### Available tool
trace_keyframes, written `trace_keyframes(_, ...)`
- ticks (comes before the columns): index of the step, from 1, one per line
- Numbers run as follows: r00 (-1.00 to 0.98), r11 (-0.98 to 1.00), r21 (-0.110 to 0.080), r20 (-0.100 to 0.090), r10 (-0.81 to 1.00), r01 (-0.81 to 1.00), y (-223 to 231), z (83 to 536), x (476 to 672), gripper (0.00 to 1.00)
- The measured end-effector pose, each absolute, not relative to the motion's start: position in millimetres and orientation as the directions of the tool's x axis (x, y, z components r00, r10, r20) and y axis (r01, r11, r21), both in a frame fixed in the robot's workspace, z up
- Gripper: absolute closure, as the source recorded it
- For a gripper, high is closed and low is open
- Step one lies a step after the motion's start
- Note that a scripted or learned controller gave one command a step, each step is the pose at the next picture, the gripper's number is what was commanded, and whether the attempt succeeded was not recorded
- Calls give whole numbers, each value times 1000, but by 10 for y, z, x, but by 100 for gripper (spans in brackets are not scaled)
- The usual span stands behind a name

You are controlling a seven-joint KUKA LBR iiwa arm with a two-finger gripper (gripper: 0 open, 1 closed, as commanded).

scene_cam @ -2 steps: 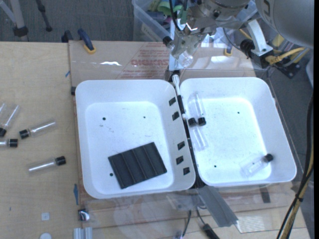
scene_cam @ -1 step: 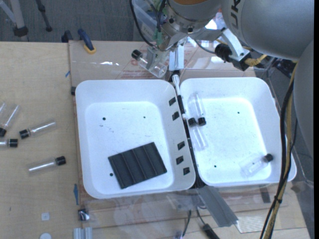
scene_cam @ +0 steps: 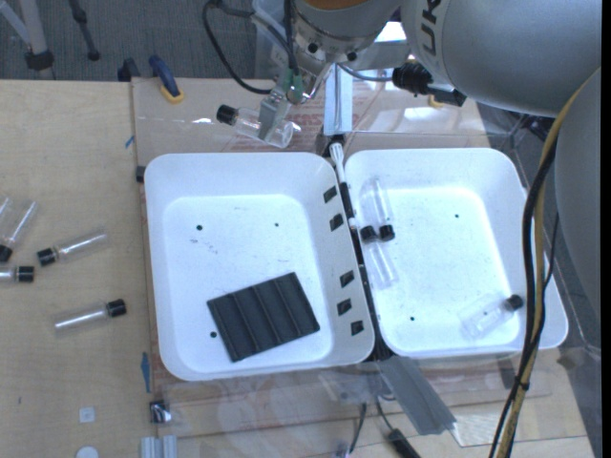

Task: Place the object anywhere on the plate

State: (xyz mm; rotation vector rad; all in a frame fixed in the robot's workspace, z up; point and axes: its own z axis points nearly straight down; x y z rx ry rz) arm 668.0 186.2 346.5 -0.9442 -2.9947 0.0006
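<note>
While poised over the back rim of the left bin (scene_cam: 153,175), hard to read the gripper (scene_cam: 279,111): cannot tell how far open, nor whether truly clamped on the clear, black-capped vial (scene_cam: 250,124) seen right at its tip, long axis running leftward across the view, cap end farthest from the tool. Down-frame from there, well apart across bare bin floor: the dark ribbed plate (scene_cam: 263,315), lying at a slant near the front wall. Cut off by the top edge: the wrist; faint against white: further vials (scene_cam: 380,256) in the right bin (scene_cam: 496,165)
</note>
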Motion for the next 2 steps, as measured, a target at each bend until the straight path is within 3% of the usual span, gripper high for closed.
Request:
trace_keyframes(1, -857, 857, -4, 4, 516, 516, 2245, 3403, 6576, 100)
trace_keyframes(2, -962, 962, -3, 6, 274, 274, 2248, 3285, 6516, 100)
